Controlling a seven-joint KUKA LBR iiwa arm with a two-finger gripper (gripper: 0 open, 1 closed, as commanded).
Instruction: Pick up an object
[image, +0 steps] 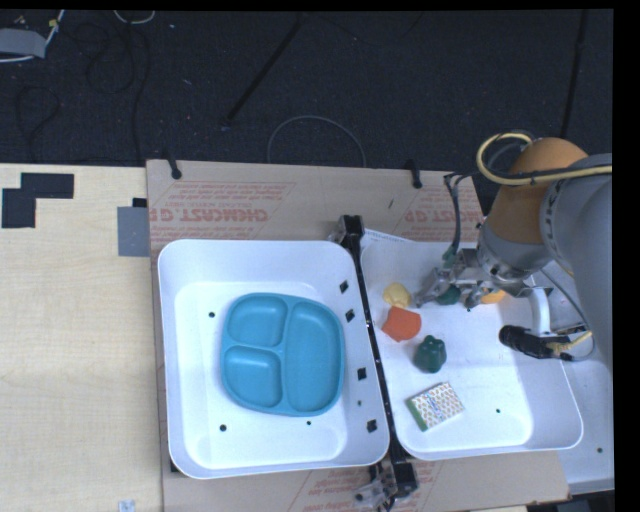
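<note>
Camera view: fingers (447, 287) near yellow toy (398, 294), orange block (402, 324); perhaps apart, cannot tell.

pale wood bench (70, 330), big cardboard sheet (280, 205) flat on top with mirrored red print, 2 shallow white bins sat on it, left bin (190, 270), right bin (545, 415), maybe touching, black clips (352, 232) along the join

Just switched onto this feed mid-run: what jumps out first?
The big sky-blue divided plastic plate lies alone in the left white bin. In the right white bin, a cluster of small things: a yellow lump, an orange block, a dark green toy pepper and a patterned flat packet. The grey arm's claw hovers by that bin's far side.
</note>
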